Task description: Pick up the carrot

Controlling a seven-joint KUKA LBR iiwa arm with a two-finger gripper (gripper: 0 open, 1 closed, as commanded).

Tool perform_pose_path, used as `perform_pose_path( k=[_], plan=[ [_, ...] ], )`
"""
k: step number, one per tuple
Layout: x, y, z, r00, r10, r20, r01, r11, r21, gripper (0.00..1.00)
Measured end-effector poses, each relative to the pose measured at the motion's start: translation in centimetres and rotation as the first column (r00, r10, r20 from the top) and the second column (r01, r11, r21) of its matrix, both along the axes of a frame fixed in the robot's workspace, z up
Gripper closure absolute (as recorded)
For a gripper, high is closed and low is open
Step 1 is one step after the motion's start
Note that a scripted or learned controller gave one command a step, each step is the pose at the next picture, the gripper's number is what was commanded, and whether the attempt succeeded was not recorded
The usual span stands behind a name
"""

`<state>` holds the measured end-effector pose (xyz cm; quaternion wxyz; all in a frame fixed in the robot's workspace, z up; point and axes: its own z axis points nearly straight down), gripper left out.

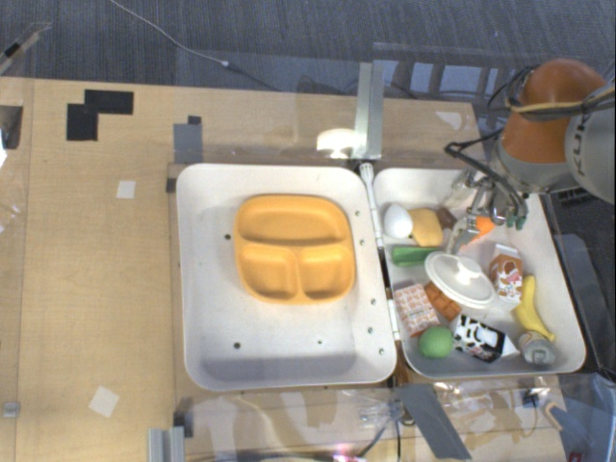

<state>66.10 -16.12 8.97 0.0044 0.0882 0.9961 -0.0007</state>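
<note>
The gripper (pixel 478 221) hangs over the upper part of the right bin (pixel 568 287), and its metal fingers point down at a small orange piece, the carrot (pixel 485 225), which lies near the bin's far wall. The fingertips are very close to the carrot, but I cannot tell if they are spread or pressed together, or if they touch it at all — the wrist and cables cover that place.

The right bin is crowded. Beside the carrot, to the left, there is a tan block (pixel 428 227) and a white egg (pixel 397 221). A green vegetable (pixel 416 255) lies below them, near the inner wall. A white bowl (pixel 460 279) stands in the middle, tilted. A banana (pixel 531 308) lies along the right wall, a lime (pixel 435 343) sits in the lower left corner, and a black-and-white carton (pixel 478 337) is just beside it. Little free floor remains between these things.

The left bin (pixel 207 287) has much more room — a yellow divided tray (pixel 294 248) rests in its upper middle, well apart from all four walls.
</note>
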Motion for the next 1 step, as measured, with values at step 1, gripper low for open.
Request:
perform_pose_path(
  k=[1],
  plan=[
    [0.66, 0.20, 1.82, 1.000, 0.006, 0.023, -0.006, 1.000, -0.003, 1.00]
  ],
)
